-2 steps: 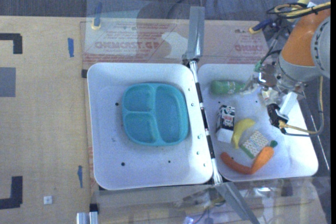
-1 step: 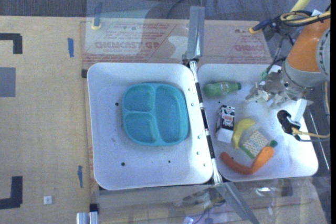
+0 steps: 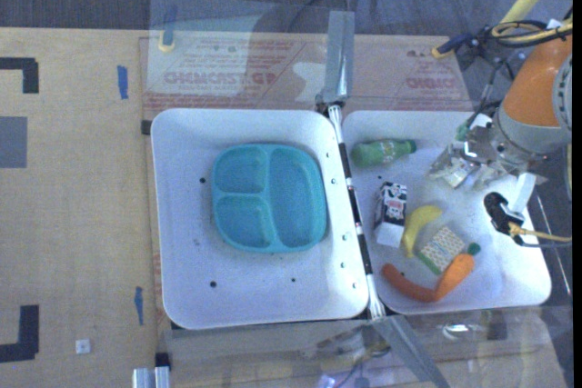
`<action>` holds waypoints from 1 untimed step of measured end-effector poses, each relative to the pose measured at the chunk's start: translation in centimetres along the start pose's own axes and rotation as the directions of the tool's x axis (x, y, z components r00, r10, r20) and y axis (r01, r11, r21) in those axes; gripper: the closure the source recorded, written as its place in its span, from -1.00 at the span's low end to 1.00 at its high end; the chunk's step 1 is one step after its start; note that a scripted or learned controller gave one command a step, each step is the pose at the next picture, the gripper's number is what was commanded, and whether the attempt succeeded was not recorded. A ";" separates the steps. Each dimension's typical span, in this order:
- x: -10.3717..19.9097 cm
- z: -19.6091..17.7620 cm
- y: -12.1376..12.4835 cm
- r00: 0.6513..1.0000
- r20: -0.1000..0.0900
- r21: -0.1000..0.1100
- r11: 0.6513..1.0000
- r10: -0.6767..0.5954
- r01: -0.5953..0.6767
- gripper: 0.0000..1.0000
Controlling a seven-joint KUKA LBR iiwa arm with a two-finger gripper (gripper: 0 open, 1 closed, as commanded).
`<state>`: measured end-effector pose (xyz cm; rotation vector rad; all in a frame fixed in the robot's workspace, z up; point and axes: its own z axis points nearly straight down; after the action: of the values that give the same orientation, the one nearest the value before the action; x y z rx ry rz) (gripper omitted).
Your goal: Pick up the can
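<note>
Grey arm point(image 3: 527, 136), orange band, yellow cable.

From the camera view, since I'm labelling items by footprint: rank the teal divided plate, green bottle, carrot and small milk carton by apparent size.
1. teal divided plate, far the largest
2. carrot
3. green bottle, close to the carrot, so that order is unsure
4. milk carton, smallest

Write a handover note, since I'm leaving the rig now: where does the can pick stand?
End effector: low in the right bin, at its far right; grip state unclear.
Can: not surely identified. The likeliest is the green cylinder lying on its side at the bin's far end, apart from the end effector.
Also there: carrot; teal plate in the left bin.
Done: nothing visibly lifted.
Left: grasp and lift.
</note>
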<state>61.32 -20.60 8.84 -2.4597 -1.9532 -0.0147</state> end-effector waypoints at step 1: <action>-0.2 -1.1 0.1 1.000 0.005 -0.002 1.000 0.001 -0.001 1.00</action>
<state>61.34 -20.83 9.95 -2.4643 -1.9558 -0.0104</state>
